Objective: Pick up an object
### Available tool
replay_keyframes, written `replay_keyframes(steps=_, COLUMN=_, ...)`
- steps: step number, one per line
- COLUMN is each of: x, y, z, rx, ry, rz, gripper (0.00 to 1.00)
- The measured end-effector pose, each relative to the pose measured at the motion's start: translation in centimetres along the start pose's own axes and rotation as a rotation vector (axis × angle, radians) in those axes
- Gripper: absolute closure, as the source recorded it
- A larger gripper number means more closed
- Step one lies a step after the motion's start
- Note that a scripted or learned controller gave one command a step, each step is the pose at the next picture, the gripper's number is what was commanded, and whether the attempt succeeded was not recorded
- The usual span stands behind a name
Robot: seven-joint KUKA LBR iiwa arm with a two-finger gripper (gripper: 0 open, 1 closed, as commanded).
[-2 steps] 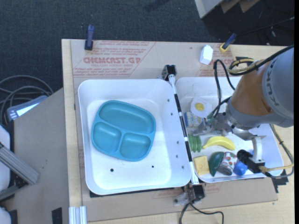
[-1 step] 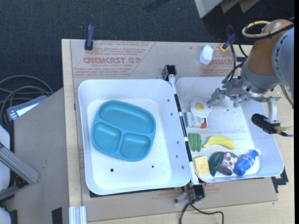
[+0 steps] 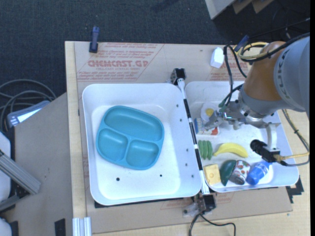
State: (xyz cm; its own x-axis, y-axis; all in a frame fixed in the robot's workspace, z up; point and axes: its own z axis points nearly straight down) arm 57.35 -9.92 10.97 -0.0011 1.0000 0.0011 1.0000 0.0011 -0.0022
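The right bin [image 3: 197, 90] holds several small things. A yellow banana [image 3: 232, 149] lies in its middle, with a green ribbed piece [image 3: 205, 149] to its left. Along the near edge sit a yellow block [image 3: 212, 173], a dark green piece [image 3: 227, 171], a patterned can [image 3: 240, 172] and a blue object [image 3: 257, 172]. My gripper [image 3: 220, 118] hangs low over the bin's far left part, just above a small red and white item [image 3: 210, 128] and beside a small yellow piece [image 3: 210, 112]. Nothing is visibly lifted.
The left bin [image 3: 93, 102] holds a blue divided plate [image 3: 130, 137]. A black-edged divider [image 3: 189, 124] separates the bins. A white block [image 3: 218, 58] and a blue clip [image 3: 93, 38] lie on the board behind the bins. The grey arm [image 3: 275, 77] covers the right bin's far right.
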Motion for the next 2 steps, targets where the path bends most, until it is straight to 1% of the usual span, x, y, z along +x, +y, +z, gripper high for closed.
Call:
replay_keyframes(steps=1, x=0.0, y=-1.9, z=2.5, rx=-0.001, ry=0.000, rz=0.000, gripper=0.00)
replay_keyframes(steps=2, x=-3.5, y=2.7, z=2.5, rx=-0.003, ry=-0.002, rz=0.001, gripper=0.00)
